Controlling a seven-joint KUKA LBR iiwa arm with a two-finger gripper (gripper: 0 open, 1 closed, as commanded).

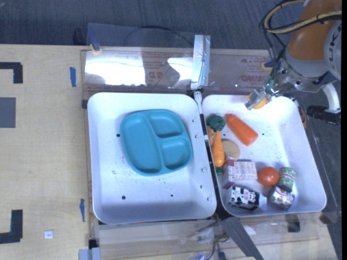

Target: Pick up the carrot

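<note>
Nearest the front edge of the right-hand shallow white bin [312, 172], a black-and-white patterned carton [243, 197] lies beside two small green-labelled cans [284, 187], with a round red tomato [268, 176] and a pink-printed white box [241, 171] just behind them; the clutter sits packed along the front half, leaving the far-right floor bare.

Against that bin's left wall lies the slim orange carrot with a green leafy top [217, 148], its length running along the wall and its green end pointing toward the far edge. That placement matters (a wall on one side leaves little room for a finger there), so I judge a grasp across its width awkward. A fatter orange cone-shaped piece [241, 129] lies at a slant just beside it, towards the middle.

In the left-hand white bin [103, 161] rests a blue divided plastic tray [156, 142], near the centre.

At the right bin's far edge hangs the two-finger gripper [259, 100], well apart from the carrot; something yellow-orange shows at its tip, and whether it is clamped I cannot tell.
</note>
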